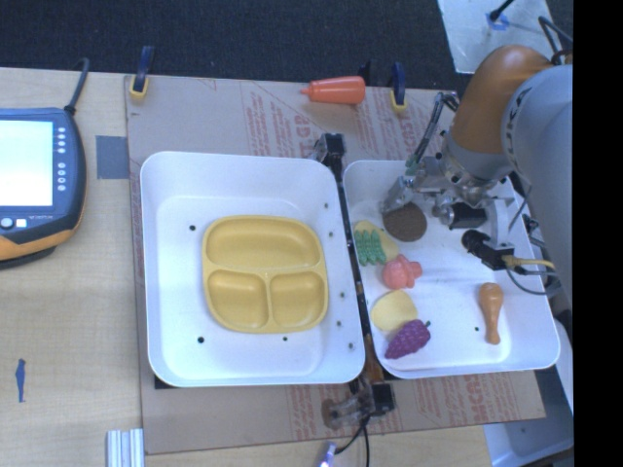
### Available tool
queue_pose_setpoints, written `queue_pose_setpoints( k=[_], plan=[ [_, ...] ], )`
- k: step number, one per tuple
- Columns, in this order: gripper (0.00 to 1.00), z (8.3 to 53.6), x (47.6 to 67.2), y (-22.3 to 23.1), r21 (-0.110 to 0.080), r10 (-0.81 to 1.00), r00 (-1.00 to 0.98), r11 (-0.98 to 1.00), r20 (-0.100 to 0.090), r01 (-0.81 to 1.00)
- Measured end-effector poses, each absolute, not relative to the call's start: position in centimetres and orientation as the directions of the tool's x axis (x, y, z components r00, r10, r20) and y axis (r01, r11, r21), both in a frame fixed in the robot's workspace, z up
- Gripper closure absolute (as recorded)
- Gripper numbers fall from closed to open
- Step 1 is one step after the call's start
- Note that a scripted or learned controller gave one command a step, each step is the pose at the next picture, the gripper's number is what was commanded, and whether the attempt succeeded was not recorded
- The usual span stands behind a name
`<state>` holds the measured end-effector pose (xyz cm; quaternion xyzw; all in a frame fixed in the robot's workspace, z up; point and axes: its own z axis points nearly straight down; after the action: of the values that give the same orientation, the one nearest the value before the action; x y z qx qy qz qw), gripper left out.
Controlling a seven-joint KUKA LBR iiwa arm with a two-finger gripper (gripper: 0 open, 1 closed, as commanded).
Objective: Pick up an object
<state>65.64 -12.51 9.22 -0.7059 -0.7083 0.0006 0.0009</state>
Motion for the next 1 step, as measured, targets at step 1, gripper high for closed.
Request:
queue_pose_setpoints(
  k=[1],
  plan=[
    [0.0, 9.19, 65.61, -11.33, -0.004, 1.0, -0.005, 0.005, 0.001, 1.0]
  ],
)
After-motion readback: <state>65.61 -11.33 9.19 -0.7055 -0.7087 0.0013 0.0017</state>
